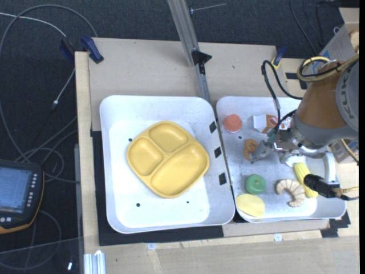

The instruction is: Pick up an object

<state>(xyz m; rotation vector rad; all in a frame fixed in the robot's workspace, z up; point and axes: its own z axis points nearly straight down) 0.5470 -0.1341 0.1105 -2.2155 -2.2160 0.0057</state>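
Several toys crowd the right bin [226, 131]; gripper [258, 153], fingers spread and holding nothing, hangs beside the orange piece [250, 148] — centre over it, then close.

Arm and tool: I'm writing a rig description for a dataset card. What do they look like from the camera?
The arm is bulky and rounded, with a grey shell and a broad orange band above the wrist. Black and yellow cables loop along it near the top. The tool is small, dark grey metal with two thin fingers, on a silvery wrist block. No readable markings show.
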